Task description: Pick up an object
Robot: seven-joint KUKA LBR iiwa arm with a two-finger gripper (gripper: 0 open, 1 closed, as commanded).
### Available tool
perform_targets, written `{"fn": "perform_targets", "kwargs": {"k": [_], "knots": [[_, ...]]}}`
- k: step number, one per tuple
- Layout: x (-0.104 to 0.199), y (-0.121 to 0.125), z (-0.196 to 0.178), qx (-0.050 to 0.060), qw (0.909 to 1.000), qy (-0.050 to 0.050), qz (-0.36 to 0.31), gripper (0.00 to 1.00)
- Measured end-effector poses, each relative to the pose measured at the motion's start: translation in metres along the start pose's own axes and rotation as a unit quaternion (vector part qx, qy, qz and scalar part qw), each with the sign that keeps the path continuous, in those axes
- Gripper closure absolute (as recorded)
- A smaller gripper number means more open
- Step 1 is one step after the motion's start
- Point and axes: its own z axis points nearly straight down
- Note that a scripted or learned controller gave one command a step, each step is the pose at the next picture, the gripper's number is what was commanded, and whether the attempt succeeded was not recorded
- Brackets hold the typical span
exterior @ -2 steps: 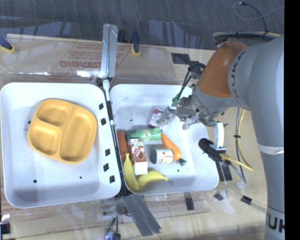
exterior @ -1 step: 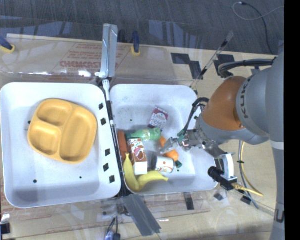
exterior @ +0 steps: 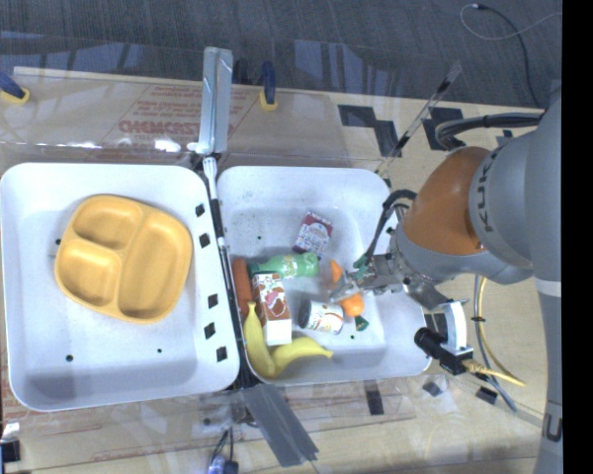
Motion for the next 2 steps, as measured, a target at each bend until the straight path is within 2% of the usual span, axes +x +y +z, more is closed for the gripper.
{"fn": "perform_targets", "kwargs": {"k": [1,2], "knots": [[0.0316,0.0133,-0.1019,-0.003,0.9985,-0.002,-0.055,1.00],[0.0314,0.0132,-0.1019,-0.003,0.9985,-0.002,-0.055,0.00]]}}
